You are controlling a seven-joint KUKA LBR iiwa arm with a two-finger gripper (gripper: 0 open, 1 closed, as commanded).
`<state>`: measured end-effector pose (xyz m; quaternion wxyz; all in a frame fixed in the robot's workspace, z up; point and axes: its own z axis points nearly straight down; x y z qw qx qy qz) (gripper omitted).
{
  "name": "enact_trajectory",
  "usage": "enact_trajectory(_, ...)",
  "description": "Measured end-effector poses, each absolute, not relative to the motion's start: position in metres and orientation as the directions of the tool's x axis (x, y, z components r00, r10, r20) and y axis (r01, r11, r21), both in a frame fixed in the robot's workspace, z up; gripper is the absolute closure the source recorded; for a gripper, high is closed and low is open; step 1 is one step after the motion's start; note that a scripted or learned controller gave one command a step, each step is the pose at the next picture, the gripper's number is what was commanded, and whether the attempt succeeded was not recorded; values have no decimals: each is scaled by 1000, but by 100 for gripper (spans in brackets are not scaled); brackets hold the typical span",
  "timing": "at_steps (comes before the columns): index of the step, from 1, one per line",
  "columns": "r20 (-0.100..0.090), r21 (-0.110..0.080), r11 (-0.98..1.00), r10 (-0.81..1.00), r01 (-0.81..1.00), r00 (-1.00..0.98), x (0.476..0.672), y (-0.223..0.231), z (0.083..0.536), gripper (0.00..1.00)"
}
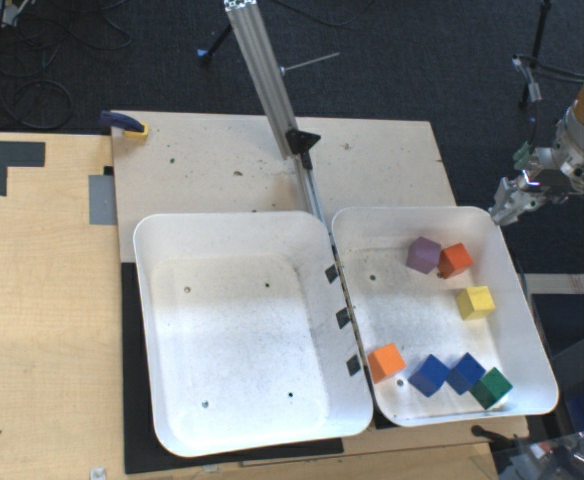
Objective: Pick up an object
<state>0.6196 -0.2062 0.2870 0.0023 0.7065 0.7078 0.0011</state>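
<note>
Altogether the right bin (532, 313) holds seven cubes: one purple cube (424, 254), two orange cubes (455, 259) (the second (385, 361) by the bin's left edge), one yellow cube (475, 301), two blue cubes (429, 375), one green cube (492, 386). Outside its upper right corner hovers the gripper (512, 200), grasping nothing, whether spread or clenched I cannot tell.

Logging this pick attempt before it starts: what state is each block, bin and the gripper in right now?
purple block: resting in right bin, touching red block
red block: resting, beside purple
yellow block: resting, alone
orange block: resting by the left wall
two blue blocks: resting, side by side
green block: resting beside a blue block
right bin: holds all blocks
gripper: outside the bin, nothing seen held
</note>
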Motion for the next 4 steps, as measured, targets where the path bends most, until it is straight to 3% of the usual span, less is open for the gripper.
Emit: enact_trajectory(4, 2, -2, 4, 1000, 1000, -4, 644, 10, 258, 100)
